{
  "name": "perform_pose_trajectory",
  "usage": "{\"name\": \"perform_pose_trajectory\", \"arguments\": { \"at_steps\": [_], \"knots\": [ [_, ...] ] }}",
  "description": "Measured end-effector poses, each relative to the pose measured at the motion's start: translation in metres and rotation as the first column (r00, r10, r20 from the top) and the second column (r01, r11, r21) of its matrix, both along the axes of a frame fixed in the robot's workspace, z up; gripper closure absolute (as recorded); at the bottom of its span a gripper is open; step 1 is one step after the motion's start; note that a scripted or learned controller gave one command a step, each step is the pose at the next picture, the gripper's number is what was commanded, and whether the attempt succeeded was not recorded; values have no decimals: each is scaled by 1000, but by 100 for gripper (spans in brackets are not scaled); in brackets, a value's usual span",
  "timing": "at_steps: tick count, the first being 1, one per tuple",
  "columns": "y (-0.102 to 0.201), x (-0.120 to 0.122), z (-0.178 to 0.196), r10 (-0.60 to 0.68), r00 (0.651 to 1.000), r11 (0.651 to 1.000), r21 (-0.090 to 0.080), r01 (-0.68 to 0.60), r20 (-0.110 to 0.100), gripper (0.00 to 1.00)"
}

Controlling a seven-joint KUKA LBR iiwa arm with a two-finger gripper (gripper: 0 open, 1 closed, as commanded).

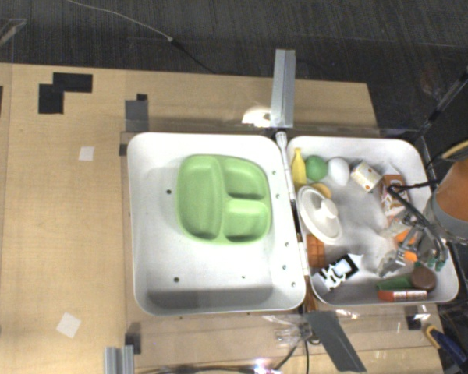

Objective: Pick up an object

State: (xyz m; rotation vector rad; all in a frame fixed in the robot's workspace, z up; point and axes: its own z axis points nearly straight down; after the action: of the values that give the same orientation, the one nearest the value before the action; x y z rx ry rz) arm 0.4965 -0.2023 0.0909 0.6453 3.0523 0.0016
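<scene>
One hand (409, 257) low over right bin (374, 143)

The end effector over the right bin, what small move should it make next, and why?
Probably a short straight descent. The end effector sits low in the right bin's near right corner, among cluttered small items, with a brown round piece and a red and green marker just beside it. Nothing is visibly held, so lowering onto the nearest item seems sensible.
</scene>
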Motion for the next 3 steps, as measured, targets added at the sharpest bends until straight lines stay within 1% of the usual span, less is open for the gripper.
{"name": "perform_pose_trajectory", "arguments": {
  "at_steps": [1,3],
  "knots": [
    [-1,2,0,-6,1000,1000,1,6,-3,0],
    [-3,-3,0,64,998,998,-4,-64,-1,0]
  ]
}}
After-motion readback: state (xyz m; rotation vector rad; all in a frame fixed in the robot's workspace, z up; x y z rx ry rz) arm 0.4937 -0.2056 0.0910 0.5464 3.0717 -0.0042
